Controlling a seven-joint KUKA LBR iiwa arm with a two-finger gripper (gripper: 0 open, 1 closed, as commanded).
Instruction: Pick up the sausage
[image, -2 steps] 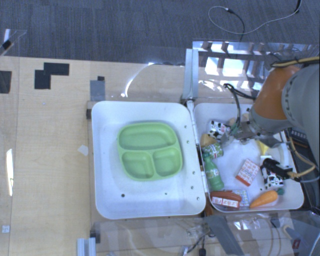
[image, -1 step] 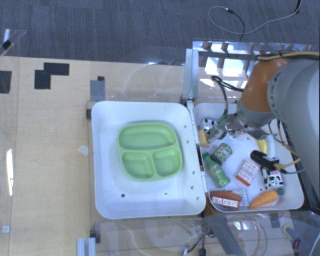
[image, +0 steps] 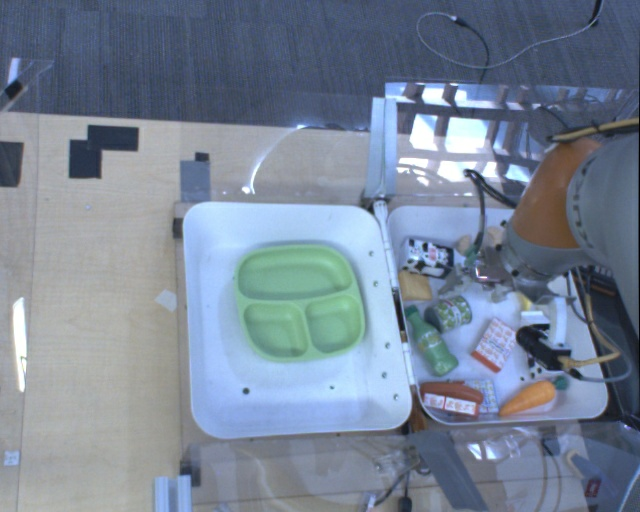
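Observation:
The sausage (image: 449, 393) is a reddish-brown link with a red and white label. It lies at the front edge of the right bin (image: 590, 405), beside an orange carrot (image: 527, 398). My gripper (image: 483, 268) hangs over the back middle of that bin, well behind the sausage. It is next to a black and white carton (image: 428, 257) and above a green can (image: 453, 312). The grey and orange arm (image: 560, 205) hides the bin's back right part.
A green bottle (image: 431, 343) and a red and white box (image: 494, 344) lie between the gripper and the sausage. A yellowish item (image: 416, 287) sits near the divider. The left bin (image: 215, 380) holds a green divided plate (image: 298, 301).

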